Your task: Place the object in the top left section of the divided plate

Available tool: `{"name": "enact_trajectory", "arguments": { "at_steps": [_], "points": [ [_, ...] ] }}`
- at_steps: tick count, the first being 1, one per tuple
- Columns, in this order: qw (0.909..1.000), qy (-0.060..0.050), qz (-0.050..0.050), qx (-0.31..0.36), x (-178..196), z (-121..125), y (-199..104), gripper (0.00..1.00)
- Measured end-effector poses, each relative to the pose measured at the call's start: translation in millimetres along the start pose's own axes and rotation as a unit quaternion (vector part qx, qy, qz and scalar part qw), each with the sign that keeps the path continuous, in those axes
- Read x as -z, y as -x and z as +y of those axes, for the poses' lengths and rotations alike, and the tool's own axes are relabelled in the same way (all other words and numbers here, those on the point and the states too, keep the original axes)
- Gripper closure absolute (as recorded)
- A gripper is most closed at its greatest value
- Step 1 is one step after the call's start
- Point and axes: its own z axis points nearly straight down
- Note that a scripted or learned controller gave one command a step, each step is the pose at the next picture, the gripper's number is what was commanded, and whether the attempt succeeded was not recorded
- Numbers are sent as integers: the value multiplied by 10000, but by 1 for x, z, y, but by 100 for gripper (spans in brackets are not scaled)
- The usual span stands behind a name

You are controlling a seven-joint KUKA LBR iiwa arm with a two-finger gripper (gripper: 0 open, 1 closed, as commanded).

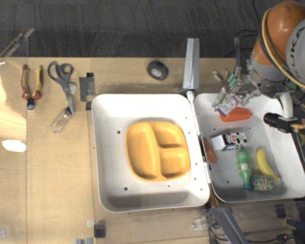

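Observation:
The yellow divided plate point(156, 149) lies in the middle of the left bin point(109, 146). It has one long section on its left and two smaller sections on its right. My gripper point(224, 105) hangs low over the back left corner of the right bin point(289, 152). Just in front of its tip lies a flat orange-red object point(237, 114); whether they touch is unclear. Further forward in that bin are a small black-and-white box point(232, 139), a green bottle point(243, 166), a banana point(265, 164) and a green can point(263, 183).
A reddish-brown sausage shape point(210, 150) lies along the right bin's left wall. On the bench to the left are scissors point(64, 83) and red-handled pliers point(30, 84). A black tape roll point(158, 70) sits behind the left bin. A metal post point(191, 63) stands between the bins.

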Motion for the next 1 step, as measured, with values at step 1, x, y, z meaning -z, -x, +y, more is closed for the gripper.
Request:
{"name": "enact_trajectory", "arguments": {
  "at_steps": [1],
  "points": [
    [9910, 2, 8, 1339, -23, -9, -66, 100]
  ]
}}
